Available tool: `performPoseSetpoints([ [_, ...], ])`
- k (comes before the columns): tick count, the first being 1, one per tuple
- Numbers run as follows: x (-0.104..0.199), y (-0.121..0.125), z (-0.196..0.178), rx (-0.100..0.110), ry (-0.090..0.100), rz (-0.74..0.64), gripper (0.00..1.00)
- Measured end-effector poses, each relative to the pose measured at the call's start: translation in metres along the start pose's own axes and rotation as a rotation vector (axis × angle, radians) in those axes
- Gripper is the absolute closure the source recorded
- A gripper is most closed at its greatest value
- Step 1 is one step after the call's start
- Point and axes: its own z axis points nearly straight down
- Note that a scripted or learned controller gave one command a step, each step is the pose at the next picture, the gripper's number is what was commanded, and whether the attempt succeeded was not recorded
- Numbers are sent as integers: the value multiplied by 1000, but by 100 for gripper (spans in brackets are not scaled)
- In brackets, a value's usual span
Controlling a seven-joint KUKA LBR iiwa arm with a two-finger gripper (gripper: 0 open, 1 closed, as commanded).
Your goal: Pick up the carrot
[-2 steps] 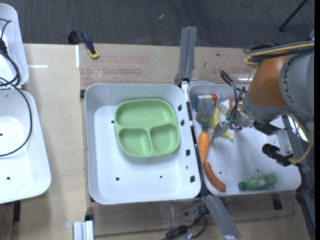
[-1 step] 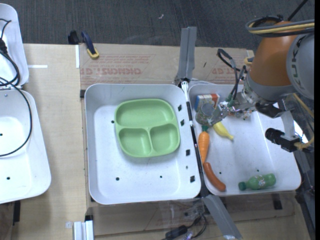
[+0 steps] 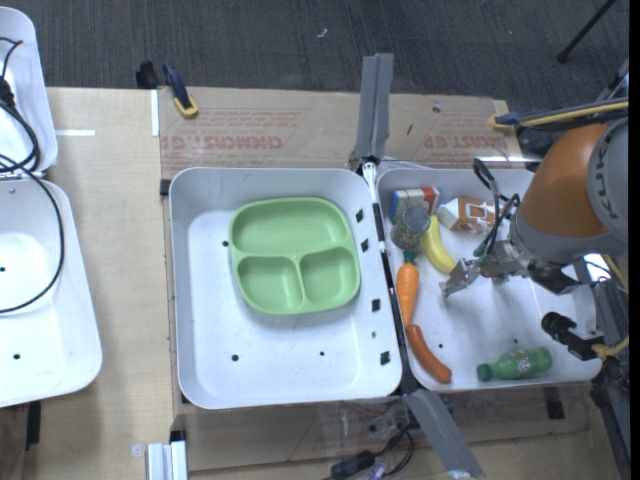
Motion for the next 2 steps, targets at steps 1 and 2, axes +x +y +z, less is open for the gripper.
performPoseSetpoints([
  [1,48,-61,0,1,2,75,0],
  [2,37,-42,-55,0,0,270,0],
])
